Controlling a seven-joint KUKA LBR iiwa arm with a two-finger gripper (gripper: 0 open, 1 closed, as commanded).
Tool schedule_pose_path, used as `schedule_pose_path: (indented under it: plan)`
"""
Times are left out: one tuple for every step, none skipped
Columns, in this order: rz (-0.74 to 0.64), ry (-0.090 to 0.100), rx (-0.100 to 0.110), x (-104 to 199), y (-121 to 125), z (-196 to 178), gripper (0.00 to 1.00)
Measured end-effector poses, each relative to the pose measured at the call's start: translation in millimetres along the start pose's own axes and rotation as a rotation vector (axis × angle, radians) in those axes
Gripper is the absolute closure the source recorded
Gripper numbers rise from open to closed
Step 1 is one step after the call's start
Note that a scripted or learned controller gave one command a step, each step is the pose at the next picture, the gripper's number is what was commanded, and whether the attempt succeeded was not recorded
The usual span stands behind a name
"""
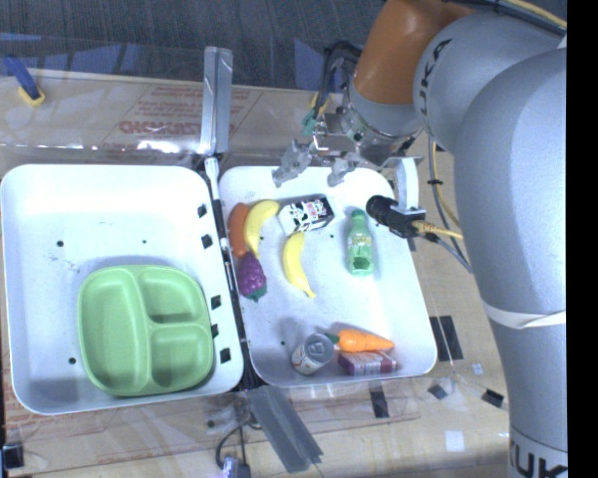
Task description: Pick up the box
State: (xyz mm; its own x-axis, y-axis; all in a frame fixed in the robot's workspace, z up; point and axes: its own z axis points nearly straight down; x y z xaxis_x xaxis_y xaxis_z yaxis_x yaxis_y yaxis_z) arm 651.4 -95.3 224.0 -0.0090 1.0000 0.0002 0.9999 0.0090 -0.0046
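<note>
Box (307,213) in right bin (419,312) beside bananas (297,262) — green tray (146,329) in left bin (40,207), fingers (290,166) spread, holding nothing

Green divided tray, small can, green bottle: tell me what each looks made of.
Green divided tray: apparently moulded plastic, matte to satin, with an even colour and soft rounded compartment edges.
Small can: probably metal, since its end looks grey and shiny.
Green bottle: likely clear tinted plastic, as light seems to pass through the body; glass cannot be ruled out.

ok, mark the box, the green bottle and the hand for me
box (307,213), camera view, its printed top face
green bottle (359,246), camera view, mid body
hand (315,170), camera view, midway between its fingertips
</note>
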Motion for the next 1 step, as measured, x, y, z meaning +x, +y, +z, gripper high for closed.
schedule_pose_path:
  plan:
    - [-0.190, 0.000, 0.001, 70.9, -74.1, 33.8, 0.00]
